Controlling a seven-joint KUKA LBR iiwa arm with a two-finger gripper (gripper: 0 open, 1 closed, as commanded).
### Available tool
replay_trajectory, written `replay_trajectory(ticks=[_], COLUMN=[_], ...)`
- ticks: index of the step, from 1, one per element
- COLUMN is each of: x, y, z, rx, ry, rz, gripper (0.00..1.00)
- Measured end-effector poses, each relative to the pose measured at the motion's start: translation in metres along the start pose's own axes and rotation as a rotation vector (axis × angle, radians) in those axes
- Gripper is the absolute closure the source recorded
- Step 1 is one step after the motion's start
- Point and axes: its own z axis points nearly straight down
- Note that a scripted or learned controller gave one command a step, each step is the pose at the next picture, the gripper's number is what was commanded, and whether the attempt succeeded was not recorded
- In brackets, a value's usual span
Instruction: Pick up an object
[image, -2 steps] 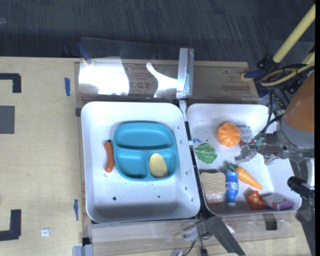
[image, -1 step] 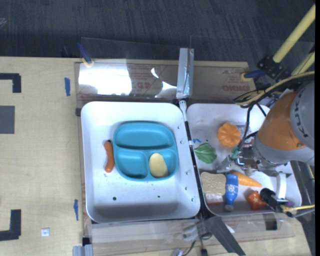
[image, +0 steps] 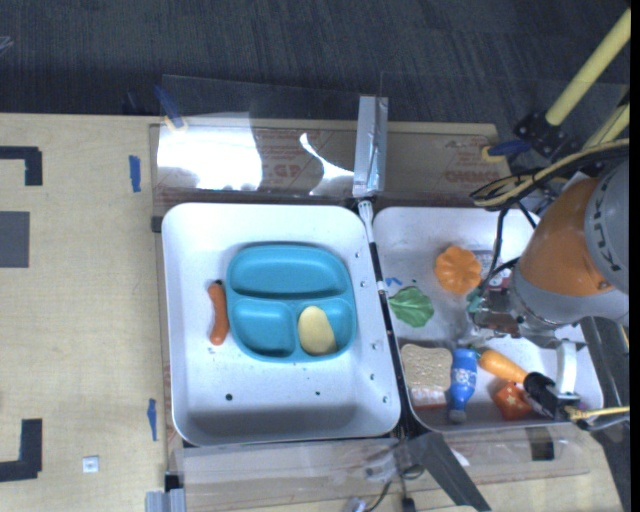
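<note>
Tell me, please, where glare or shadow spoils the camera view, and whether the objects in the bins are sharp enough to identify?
Camera view: strong glare whitens the clear panel behind the left bin; the arm shades part of the right bin; the blue tray, yellow piece and blue bottle read clearly, though edges are slightly soft.

On my feed, the pale wooden bench top (image: 70, 330) carries black tape corner marks (image: 25, 165) along its left side and a short blue tape strip (image: 134, 172) near the bins. Behind the bins I see a brown cardboard panel (image: 440, 160) and a glaring clear plastic sheet (image: 230, 160). A yellow pole (image: 595, 65) slants across dark carpet (image: 300, 40) at upper right.
</note>
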Motion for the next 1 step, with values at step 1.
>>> replay_trajectory(ticks=[1], x=[0.0], y=[-0.0005], z=[0.0007], rx=[0.002], ry=[0.0], rz=[0.0], gripper=[0.0])
